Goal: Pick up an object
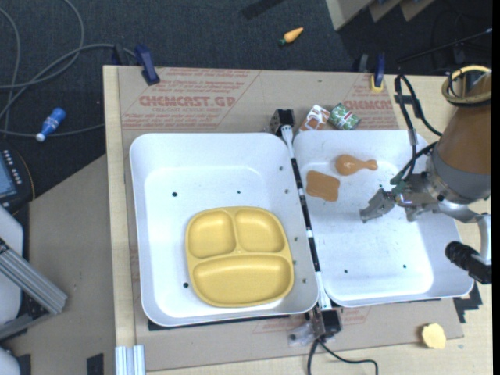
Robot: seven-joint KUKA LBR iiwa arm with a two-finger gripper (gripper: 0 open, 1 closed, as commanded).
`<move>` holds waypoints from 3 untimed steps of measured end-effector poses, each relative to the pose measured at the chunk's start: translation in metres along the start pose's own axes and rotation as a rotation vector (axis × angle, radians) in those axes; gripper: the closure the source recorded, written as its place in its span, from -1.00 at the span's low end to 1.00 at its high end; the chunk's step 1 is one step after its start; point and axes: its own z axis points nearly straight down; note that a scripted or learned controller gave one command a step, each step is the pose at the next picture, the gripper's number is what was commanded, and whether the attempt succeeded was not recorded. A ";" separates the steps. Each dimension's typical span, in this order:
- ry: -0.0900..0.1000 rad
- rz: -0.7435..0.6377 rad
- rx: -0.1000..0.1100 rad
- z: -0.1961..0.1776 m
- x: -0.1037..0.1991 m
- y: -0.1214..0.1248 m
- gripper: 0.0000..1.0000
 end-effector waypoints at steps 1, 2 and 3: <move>-0.002 -0.001 -0.002 0.116 -0.010 0.064 -1.00; -0.004 -0.004 -0.010 0.110 -0.027 0.148 -1.00; -0.003 -0.003 -0.004 0.100 -0.026 0.145 1.00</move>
